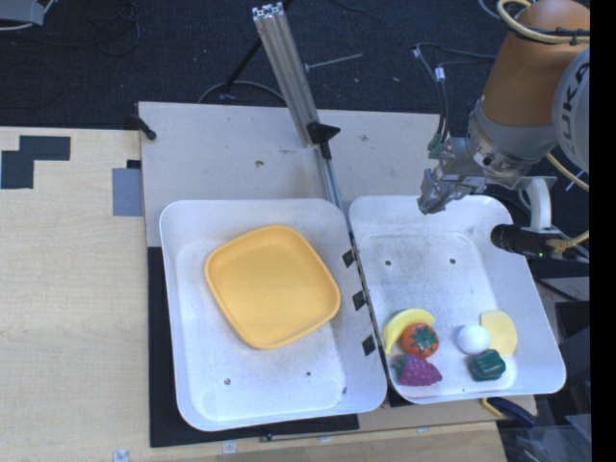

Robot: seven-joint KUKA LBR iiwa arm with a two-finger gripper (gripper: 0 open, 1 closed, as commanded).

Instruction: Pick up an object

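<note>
From above the bench (241, 152), you look down at a slant on two shallow white bins side by side. Your left bin (192, 393) carries one thing — a yellow square plate (271, 285) with rounded corners, lying flat and turned a little askew, nearer the bin's far side than its near edge. Your right bin (452, 258) has its toys gathered along the near edge: a yellow banana (404, 322) at the left, a red tomato (420, 340) with a green top touching it, and a purple bunch of grapes (420, 371) just in front of the tomato. Well to their right you see a white ball (473, 338), a pale yellow flat piece (500, 330) touching it on the right, and a dark green piece (488, 365) just in front of the ball. Any of these could be the object to pick; all of them rest on the bin floor. The arm comes in from the right, its orange band (534, 56) high in the picture, and the hand (435, 198) hangs over the far rim of the right bin, well apart from the toys. You cannot tell whether the hand is clenched or released — it reads as one dark grey mass. A grey metal rail (294, 75) slants across the bench toward the gap between the bins.
</note>
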